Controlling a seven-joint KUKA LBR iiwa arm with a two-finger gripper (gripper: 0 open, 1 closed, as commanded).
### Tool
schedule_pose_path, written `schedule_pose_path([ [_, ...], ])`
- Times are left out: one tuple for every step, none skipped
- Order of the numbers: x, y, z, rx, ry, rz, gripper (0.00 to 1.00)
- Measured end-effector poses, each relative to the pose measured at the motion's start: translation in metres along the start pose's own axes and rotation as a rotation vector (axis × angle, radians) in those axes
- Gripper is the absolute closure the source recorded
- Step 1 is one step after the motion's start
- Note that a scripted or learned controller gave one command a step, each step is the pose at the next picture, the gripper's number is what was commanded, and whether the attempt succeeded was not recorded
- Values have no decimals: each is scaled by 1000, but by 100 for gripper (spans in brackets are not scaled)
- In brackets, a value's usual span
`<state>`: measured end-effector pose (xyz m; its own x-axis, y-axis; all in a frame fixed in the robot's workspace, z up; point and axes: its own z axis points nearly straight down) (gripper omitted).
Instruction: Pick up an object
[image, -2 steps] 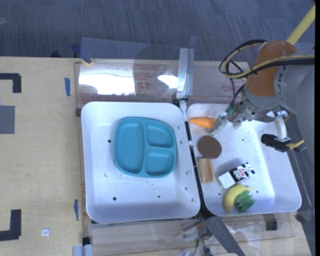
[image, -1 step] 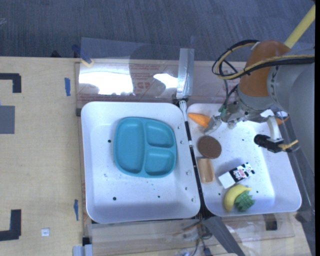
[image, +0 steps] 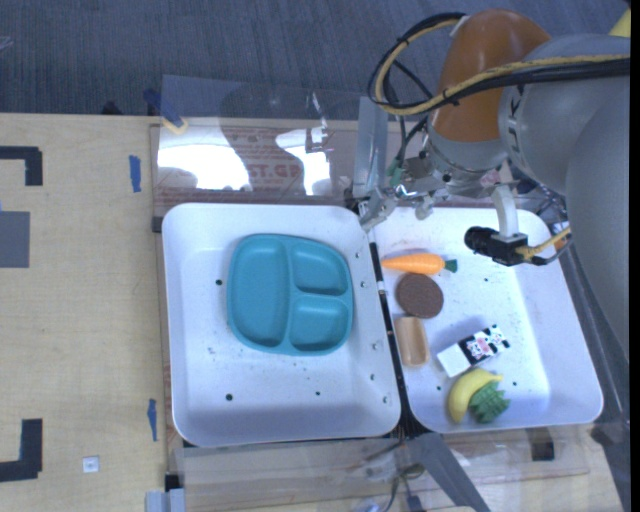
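Note:
The right bin (image: 560, 330) holds an orange carrot (image: 413, 264), a round brown cookie (image: 419, 296), a tan bread piece (image: 411, 341), a black-and-white carton (image: 478, 347), a yellow banana (image: 463, 392) and a green broccoli piece (image: 491, 403). My gripper (image: 378, 206) hangs at the far edge of the bins, over the divider between them. It is above and left of the carrot, with nothing seen in it. The arm's wrist hides the far rim of the right bin.
A teal divided plate (image: 290, 294) lies in the left bin (image: 200, 380). A clear plastic sheet (image: 250, 150) stands behind the bins. Yellow and black cables (image: 420, 60) loop off the arm, and a black fitting (image: 497, 244) juts over the right bin's far part.

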<state>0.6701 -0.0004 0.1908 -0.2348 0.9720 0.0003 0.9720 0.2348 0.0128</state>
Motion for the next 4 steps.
schedule_pose_path([
  [-58, -74, 5, 14, -3, 13, 0],
  [-100, -49, 34, 13, -2, 176, 0],
  [-89, -53, 97, -3, -5, 79, 0],
  [-90, -57, 93, 9, -6, 78, 100],
])
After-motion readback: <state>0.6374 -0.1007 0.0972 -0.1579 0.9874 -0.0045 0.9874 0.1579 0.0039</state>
